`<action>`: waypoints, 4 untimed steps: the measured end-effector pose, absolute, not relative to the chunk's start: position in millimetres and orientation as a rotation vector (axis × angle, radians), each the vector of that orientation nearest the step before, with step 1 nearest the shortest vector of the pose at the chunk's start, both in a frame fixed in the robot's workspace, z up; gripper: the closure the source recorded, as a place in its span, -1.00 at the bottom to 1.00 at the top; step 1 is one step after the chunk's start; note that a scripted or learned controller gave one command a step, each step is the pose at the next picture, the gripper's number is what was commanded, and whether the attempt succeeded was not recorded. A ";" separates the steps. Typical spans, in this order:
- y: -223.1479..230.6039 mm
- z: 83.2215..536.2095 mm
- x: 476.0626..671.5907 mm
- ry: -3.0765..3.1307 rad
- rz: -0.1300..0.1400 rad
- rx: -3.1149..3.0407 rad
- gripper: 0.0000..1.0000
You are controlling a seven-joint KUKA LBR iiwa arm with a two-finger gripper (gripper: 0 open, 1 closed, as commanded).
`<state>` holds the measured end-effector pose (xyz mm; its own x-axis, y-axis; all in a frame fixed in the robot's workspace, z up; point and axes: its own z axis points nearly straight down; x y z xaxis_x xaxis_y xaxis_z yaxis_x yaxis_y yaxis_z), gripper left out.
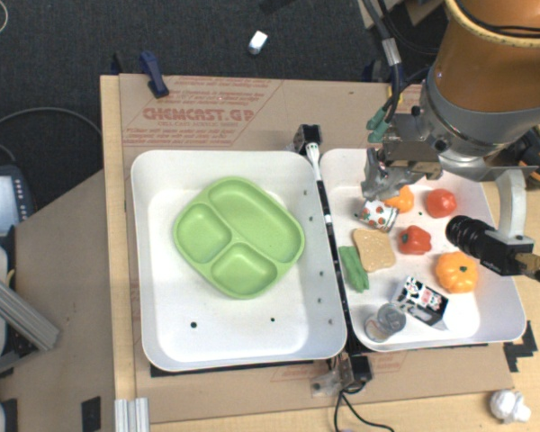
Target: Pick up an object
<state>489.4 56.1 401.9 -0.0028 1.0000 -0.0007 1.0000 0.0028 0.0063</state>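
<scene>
My gripper (376,187) hangs low over the far left part of the right bin (499,327). Just below its tip lies a small white and red patterned item (375,214), with an orange piece (401,198) beside it. Also in this bin are a red tomato (440,202), a red pepper (415,239), an orange pumpkin (456,272), a bread slice (374,250), a green pod (353,268), a black and white carton (423,301) and a grey can (386,321). I see nothing lifted off the bin floor.
The left bin (162,313) holds a green divided plate (238,237). A black cylinder on a grey bracket (480,238) juts over the right bin's right side. The arm's bulk (495,52) covers the bin's far right corner.
</scene>
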 end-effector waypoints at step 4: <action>57.7 443.0 491.9 2.219 0.017 2.204 1.00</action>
<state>491.9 57.7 443.0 -0.0065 1.0000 -0.0024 0.9998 0.0066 0.0174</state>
